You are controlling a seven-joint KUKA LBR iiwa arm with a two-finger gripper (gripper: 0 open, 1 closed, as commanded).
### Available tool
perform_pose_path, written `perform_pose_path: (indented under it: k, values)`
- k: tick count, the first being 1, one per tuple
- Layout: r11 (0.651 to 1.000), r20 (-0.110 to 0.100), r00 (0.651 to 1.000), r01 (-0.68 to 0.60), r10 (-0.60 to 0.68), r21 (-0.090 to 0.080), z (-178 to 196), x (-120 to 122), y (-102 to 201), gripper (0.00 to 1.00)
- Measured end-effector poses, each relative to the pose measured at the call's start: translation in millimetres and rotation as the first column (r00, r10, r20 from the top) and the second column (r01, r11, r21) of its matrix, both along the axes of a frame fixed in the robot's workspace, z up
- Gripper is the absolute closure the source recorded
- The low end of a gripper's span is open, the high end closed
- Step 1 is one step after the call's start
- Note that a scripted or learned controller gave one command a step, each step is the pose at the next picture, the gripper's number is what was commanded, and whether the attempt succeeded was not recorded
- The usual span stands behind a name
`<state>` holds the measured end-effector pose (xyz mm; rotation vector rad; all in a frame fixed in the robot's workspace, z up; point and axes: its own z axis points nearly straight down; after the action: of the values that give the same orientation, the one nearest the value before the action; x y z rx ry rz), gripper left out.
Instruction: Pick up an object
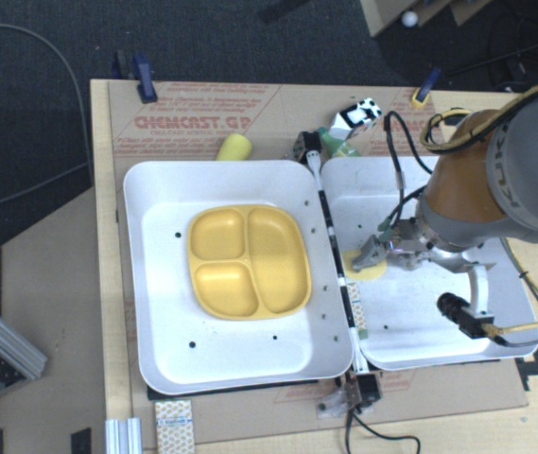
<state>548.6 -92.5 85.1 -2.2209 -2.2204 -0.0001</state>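
Gripper first: mine hangs low over the left edge of the right bin, right above a small yellow object that lies by the bin's left wall; whether it is spread or pinching, I cannot tell from this angle. Dark carpet covers the floor around the bench, with a thin cable looping over it at the left. On the bench sits a brown cardboard sheet printed with red lettering, held by blue clamps at its far edge. My arm, grey with an orange band, comes in from the right and covers much of the right bin. The left bin is white and shallow, touching the right bin along a dark seam. A yellow divided plate with three compartments rests flat near the left bin's middle. Beyond the bins, on the cardboard, lies a small yellow cylinder, and near it a black-and-white checkered piece.
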Motion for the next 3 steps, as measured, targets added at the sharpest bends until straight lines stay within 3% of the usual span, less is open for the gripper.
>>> perform_pose_path:
  k: [1, 2, 3]
  values:
    - [1.000, 0.002, 1.000, 0.001, -0.001, -0.003, -0.2, 31.6, -78.7, 0.00]
    - [1.000, -0.007, 1.000, -0.004, 0.004, 0.012, 0.6, 118.7, -122.6, 0.00]
    - [1.000, 0.001, 1.000, -0.001, 0.001, 0.000, 31.7, 68.7, -79.5, 0.00]
